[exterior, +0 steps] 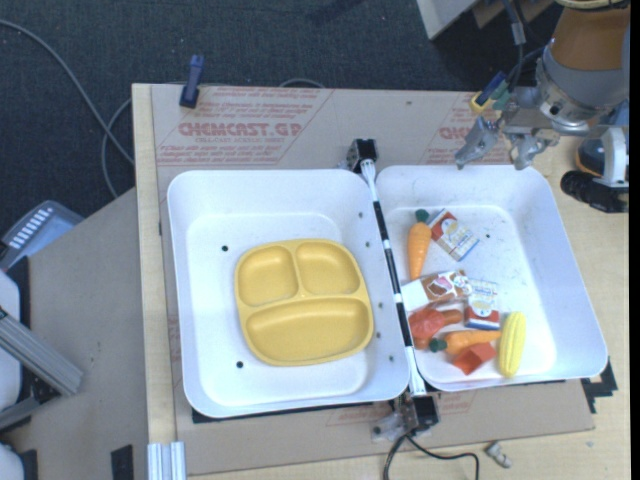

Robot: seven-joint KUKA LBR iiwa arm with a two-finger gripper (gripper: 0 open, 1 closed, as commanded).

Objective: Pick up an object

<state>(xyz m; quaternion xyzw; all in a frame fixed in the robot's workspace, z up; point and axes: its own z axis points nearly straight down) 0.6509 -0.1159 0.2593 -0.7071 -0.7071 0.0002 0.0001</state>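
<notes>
Several toys (462, 308) in right bin (560, 228), well below open claw (498, 153)

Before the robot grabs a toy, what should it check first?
1. Tool holds nothing: ok, its open fingers have only air between them.
2. Tool above the toys: not ok, it sits over the right bin's far rim.
3. Carrot free to grab: ok, it lies apart from the pile.
4. Corn free: cannot tell, it touches its neighbours.
5. Yellow tray out of the way: ok, it's in the left bin.
</notes>
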